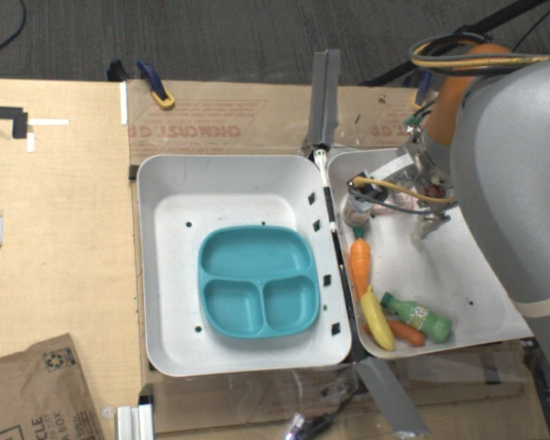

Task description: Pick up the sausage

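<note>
Over in the right bin (463,278), up at its far end, the gripper (422,213) is hanging low off the big grey arm (518,181) that comes in from the right. Honestly can't tell from this camera view whether the gripper is open or closed, since the wrist and cables get in the way, and I don't see anything held in it.

The sausage (406,332) is the reddish-orange thing well apart from the gripper, down toward the near end of the same bin. It's lying flat, partly tucked under a green bottle (420,316) that rests across it, and its left end is right against a banana (376,320).

The banana sits to the lower left of the gripper, along the bin's left wall. A carrot (359,260) lies between the banana and the gripper, also along that wall, its tip touching or almost touching the top of the banana.

Left of the gripper, across the divider, is the left bin (156,246) with a teal plate (258,282) that has three compartments, sitting roughly in the middle.

Further left is plain bench (55,246). A piece of cardboard (27,392) lies at its near left corner and a blue and yellow clamp (156,86) at the far edge.
</note>
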Controlling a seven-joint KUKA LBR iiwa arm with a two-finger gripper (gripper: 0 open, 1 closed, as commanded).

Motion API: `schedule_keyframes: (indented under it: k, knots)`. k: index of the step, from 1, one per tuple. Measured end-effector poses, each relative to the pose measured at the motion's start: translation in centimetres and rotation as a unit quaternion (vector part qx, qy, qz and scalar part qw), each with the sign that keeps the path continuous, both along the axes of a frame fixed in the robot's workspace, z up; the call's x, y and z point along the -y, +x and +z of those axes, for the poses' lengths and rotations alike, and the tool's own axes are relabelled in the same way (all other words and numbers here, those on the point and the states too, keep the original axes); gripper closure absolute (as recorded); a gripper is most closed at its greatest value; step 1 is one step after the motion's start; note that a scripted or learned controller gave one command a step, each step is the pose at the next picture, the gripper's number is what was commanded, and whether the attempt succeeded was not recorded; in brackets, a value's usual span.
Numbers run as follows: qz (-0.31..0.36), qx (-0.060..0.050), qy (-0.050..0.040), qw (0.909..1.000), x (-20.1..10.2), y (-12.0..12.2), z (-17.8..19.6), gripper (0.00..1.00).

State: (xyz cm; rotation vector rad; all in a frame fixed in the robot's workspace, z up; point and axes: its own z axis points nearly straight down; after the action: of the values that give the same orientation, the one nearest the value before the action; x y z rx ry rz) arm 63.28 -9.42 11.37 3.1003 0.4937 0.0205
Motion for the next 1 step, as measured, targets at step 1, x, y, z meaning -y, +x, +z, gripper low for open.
schedule_keyframes:
  k: [1]
  knots:
    - [0.110,0.014,-0.0025,0.9938,1.41,-3.09,-0.27,0.00]
